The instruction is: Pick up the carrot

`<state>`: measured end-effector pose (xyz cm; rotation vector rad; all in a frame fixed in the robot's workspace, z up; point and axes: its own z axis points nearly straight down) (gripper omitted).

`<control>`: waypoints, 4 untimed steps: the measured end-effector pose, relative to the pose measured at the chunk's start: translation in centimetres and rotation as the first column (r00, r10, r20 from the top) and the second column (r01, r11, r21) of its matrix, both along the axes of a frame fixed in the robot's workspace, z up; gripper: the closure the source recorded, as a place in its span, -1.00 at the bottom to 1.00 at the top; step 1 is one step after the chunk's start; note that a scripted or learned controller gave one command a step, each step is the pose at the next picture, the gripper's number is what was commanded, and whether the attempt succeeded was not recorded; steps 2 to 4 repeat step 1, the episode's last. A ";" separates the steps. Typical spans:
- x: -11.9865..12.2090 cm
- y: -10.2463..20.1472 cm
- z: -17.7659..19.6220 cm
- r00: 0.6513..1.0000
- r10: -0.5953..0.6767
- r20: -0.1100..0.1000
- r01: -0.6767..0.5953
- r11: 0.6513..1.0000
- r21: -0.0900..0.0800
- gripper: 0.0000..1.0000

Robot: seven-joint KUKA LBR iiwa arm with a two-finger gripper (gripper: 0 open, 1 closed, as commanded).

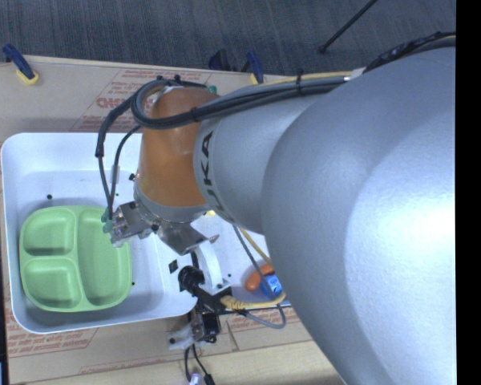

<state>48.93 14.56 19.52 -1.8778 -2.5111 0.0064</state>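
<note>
This is a robotics lab or test cell, not a home or a shop. A heavy grey industrial arm (345,191) with an orange band (170,155) and loose black cables (116,131) looped along it dominates the scene. The tabletop (72,95) is covered with flattened printed cardboard, fastened at its far edge by blue and yellow spring clamps (20,64) (a makeshift fixture typical of experiment rigs). On it sits a shallow white bin (32,155) holding a green compartment tray (72,257) that looks like a toy prop. Beyond the tabletop lies dark grey carpet (144,14), with a thin black stand leg (361,14) crossing it.
</note>
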 end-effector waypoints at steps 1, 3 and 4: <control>0.0 0.1 1.0 1.000 0.006 -0.002 -0.006 1.000 0.000 1.00; 0.0 0.1 1.0 1.000 0.006 -0.002 -0.006 1.000 0.000 1.00; 0.0 0.1 1.0 1.000 0.006 -0.002 -0.006 1.000 0.000 1.00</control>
